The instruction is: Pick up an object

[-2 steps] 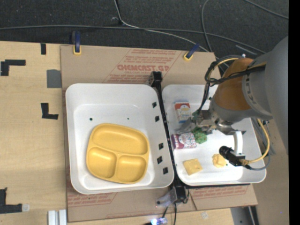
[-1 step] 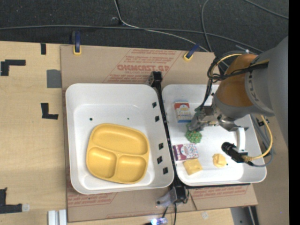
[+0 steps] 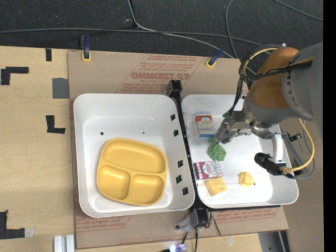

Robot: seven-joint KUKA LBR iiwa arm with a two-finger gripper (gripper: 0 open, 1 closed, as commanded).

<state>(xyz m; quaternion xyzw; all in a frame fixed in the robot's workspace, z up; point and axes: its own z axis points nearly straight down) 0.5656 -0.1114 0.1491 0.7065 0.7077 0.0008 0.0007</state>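
Five small items lie in the right bin [image 3: 283,196]. The gripper [image 3: 224,133] hovers just above the green ball [image 3: 216,151]; finger state cannot be told. Approach step; next, descent and closure.

Lighting is reading even and fairly bright, diffuse overhead; no single hard source is showing. The two white bins [image 3: 84,109] are reflecting strongly and running near overexposed on their rims, with soft grey shading along the inner walls. The yellow tray [image 3: 132,171] is carrying mild glossy sheen on its ridges and casting only a faint shadow. The arm [image 3: 286,85] is throwing a weak, blurred shadow onto the right bin's floor. The dark background at the top is staying underexposed. Focus is looking slightly soft overall, with small items rendering grainy; straight edges are bowing little, if at all.
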